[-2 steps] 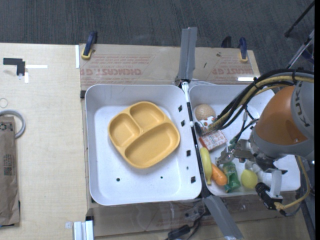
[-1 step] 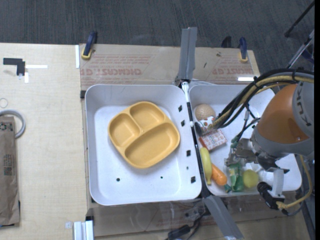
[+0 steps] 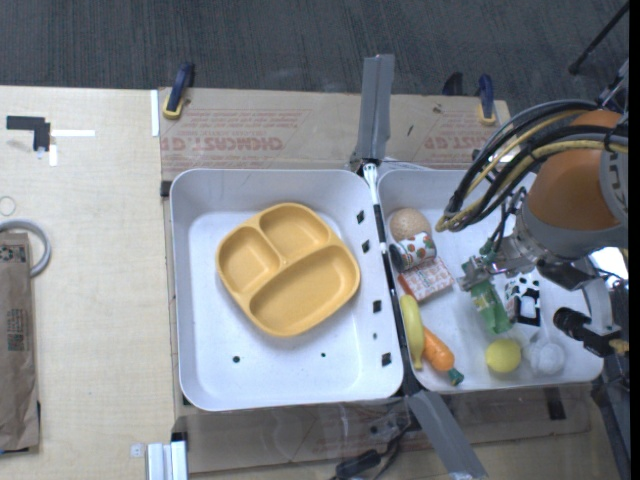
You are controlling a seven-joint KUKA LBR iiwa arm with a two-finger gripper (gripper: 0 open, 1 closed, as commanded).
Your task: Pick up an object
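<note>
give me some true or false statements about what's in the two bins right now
1. The yellow divided plate lies in the left bin. True.
2. The carrot lies in the left bin. False: it lies in the right bin, near its front edge.
3. The lemon sits in the right bin. True.
4. The plate has food in its compartments. False: all three compartments are bare.
5. The arm hangs over the right bin. True.
6. The banana lies along the far right wall. False: it lies along the right bin's left wall, beside the carrot.
</note>
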